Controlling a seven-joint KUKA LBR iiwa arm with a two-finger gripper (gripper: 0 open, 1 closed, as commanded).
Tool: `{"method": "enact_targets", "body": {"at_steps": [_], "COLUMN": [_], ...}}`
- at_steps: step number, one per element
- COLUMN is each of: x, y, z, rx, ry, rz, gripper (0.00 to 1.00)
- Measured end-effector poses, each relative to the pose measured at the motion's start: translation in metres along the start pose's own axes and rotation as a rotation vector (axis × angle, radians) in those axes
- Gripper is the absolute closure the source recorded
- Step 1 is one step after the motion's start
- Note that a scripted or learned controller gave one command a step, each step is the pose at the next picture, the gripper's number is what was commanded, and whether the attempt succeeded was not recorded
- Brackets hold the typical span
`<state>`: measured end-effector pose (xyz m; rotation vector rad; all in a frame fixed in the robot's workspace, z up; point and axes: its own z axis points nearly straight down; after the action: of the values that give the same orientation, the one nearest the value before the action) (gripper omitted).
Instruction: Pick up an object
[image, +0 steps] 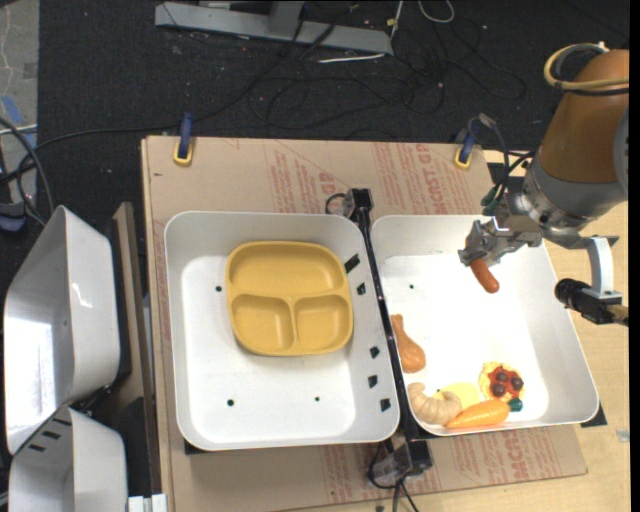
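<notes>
Claw (487, 252) over far part of right bin (560, 330), closed on sausage (485, 275). Sausage hangs directly under fingertips, long axis slanting near-right, lifted clear of bin floor, apparently.

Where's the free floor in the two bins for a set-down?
Left bin: bare strip along the front wall, below the yellow divided plate, plus a narrower margin on its left. Right bin: open middle, between the sausage at the gripper and the front corner. Crowded there: drumstick, carrot, small tart and other play food.
</notes>
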<state>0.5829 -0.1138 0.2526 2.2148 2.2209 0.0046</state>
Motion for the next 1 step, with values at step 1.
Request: {"method": "enact_targets", "body": {"at_steps": [1], "x": [0.0489], "y": [0.0037], "z": [0.0127], "rx": [0.007], "ry": [0.002], "rz": [-0.004], "gripper": [1.0]}}
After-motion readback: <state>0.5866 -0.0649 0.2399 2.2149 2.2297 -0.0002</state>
